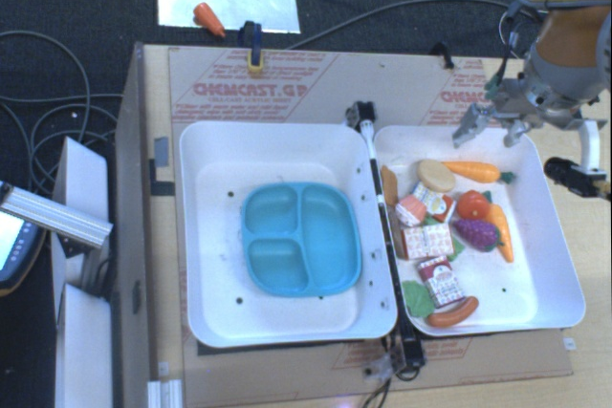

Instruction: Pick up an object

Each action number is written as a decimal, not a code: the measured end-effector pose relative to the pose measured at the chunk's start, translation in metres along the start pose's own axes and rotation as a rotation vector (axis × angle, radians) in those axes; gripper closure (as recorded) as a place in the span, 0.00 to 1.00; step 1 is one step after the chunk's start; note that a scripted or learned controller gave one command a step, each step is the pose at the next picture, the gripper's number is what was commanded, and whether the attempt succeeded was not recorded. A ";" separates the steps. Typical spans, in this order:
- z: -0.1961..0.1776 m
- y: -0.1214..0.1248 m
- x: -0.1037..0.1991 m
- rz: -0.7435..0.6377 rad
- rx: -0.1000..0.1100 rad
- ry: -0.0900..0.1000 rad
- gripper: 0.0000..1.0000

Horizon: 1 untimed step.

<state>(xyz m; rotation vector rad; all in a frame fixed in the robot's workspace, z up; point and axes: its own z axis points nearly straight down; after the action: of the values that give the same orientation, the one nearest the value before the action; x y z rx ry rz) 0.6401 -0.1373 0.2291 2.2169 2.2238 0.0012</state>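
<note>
From the camera view, the end effector hovers over the far edge of the right bin, its two fingers spread apart and grasping nothing. Just below it in that bin lies a carrot beside a round cracker, with a tomato, purple grapes and a sausage nearer. The left bin on the worktop holds a blue divided tray
</note>
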 end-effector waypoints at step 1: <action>0.139 -0.037 -0.010 0.001 -0.007 -0.002 0.00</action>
<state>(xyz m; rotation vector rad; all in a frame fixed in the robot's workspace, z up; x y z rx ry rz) 0.6032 -0.1480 0.0901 2.2139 2.2181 0.0068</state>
